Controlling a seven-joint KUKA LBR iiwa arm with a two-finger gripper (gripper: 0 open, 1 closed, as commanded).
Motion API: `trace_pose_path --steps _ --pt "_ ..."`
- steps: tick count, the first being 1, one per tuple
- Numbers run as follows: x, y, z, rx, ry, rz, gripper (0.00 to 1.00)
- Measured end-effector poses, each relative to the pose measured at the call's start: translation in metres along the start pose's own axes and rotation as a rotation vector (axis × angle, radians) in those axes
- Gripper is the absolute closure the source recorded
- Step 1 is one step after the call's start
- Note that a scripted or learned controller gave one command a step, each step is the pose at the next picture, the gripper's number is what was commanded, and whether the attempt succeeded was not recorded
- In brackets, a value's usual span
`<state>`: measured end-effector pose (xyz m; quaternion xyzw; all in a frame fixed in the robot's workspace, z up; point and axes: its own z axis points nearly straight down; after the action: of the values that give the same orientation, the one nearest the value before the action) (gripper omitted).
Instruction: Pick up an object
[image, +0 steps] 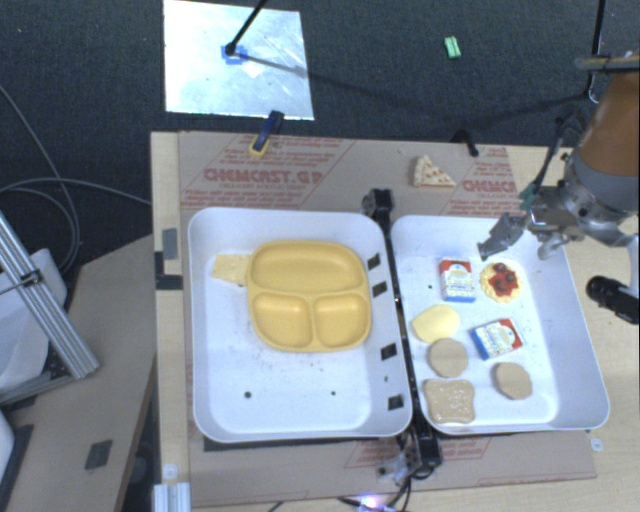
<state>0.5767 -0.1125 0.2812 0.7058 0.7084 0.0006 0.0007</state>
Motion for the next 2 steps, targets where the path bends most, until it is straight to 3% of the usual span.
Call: trace_pose_path --steps 1,2 --pt "-0.085 0.013 0.120 0.007 -0.002 0.009 0.00" --pt "-0.094 0.063 0.198 -0.006 -0.003 -0.002 0.00"
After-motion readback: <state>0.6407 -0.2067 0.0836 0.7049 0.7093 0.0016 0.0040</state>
